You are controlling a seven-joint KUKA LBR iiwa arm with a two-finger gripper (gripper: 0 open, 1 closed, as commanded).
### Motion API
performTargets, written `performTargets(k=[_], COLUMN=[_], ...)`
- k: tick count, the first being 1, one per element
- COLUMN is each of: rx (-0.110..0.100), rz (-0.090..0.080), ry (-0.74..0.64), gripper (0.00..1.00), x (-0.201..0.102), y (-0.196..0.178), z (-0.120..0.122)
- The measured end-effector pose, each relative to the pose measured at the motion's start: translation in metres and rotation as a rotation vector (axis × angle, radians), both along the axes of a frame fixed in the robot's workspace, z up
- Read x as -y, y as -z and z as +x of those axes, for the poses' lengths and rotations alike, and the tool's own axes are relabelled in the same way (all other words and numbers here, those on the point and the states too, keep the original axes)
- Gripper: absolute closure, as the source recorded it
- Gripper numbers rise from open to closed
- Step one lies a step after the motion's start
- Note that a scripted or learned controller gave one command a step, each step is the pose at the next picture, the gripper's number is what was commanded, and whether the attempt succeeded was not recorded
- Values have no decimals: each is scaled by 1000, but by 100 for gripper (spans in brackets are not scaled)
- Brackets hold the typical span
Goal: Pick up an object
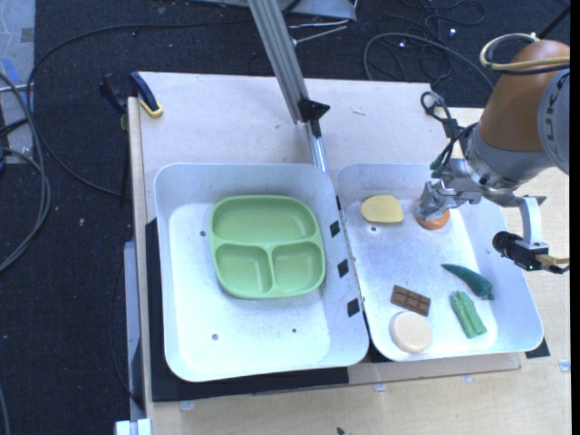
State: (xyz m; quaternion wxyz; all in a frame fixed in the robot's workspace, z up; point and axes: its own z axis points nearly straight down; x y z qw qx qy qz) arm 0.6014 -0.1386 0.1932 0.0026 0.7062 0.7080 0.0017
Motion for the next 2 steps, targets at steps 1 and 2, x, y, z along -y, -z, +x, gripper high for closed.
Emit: performTargets(k=[1, 2], rx=[-3, -4], rz=[1, 2], ry=[1, -5], gripper=[100, 100], x=[0, -55], y=[-18, -31], z=[1, 1])
